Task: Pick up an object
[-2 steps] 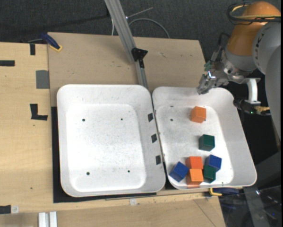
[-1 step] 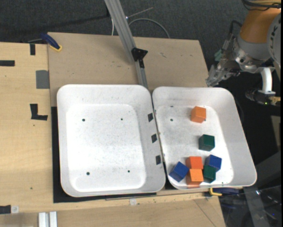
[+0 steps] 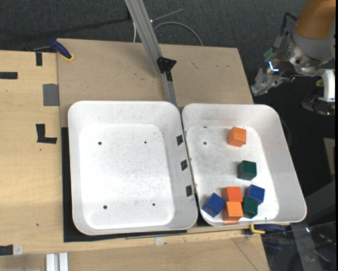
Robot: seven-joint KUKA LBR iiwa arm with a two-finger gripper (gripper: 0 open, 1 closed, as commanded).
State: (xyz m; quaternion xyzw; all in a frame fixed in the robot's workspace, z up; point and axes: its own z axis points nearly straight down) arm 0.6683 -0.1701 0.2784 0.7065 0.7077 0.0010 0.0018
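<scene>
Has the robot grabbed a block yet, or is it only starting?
Only starting. Nothing looks done: the blocks, such as the lone orange block and a green block, all lie in the right bin. In hand: nothing visible; the pincer sits beyond the bin's top right corner, off the bench. Left: reach in, grip one block and lift it.

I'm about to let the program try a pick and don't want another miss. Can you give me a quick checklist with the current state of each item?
1. Blocks present in right bin: ok, seven.
2. A block standing apart from the others: ok, orange block near the far wall and green block mid-bin.
3. Pincer above a block: not ok, it is beyond the bin's far right corner.
4. Pincer carrying nothing: cannot tell.
5. Near cluster separable: not ok, the blocks touch.
</scene>
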